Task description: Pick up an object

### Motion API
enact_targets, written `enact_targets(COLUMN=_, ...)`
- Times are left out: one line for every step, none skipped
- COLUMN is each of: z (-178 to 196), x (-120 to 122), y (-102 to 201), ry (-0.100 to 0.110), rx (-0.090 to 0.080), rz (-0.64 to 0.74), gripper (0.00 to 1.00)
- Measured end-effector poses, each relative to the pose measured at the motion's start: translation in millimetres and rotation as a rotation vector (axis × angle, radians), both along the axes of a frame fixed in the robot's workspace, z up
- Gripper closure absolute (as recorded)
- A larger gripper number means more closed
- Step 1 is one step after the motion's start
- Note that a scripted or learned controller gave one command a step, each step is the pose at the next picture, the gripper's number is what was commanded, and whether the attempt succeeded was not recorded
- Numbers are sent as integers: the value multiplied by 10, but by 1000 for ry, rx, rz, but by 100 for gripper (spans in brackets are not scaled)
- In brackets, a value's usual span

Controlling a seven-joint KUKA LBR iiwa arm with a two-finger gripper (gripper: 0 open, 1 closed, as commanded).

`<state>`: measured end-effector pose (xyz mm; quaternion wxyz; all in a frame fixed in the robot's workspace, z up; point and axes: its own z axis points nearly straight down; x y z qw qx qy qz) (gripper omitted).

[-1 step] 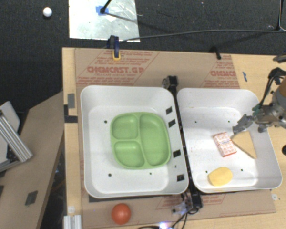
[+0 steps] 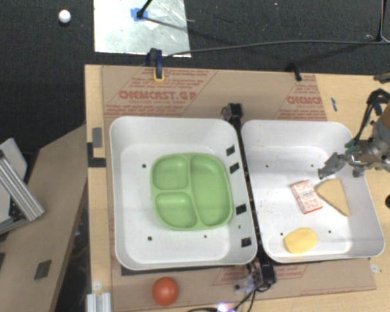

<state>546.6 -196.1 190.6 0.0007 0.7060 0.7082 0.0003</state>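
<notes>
So far nothing is lifted: the gripper (image 2: 331,168) hangs over the right bin (image 2: 279,142), its opening impossible to judge, just above the pink packet (image 2: 306,196) lying there; the pick remains.

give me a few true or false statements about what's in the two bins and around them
1. The green divided plate lies in the left bin. True.
2. The yellow object lies in the left bin. False: it lies in the right bin.
3. The small red-and-white packet lies in the right bin. True.
4. The orange ball lies inside a bin. False: it sits on the bench in front of the left bin.
5. The gripper is over the left bin. False: over the right.
</notes>
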Motion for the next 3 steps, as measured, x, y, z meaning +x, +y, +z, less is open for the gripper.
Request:
enact_targets(z=-563, x=-84, y=-48, ry=4, rx=1, rz=-2, gripper=0)
enact_targets(z=-999, x=-48, y=-58, ry=-5, rx=1, rz=-1, gripper=0)
enact_targets(z=-841, x=1, y=-76, ry=-24, rx=-8, rz=0, gripper=100)
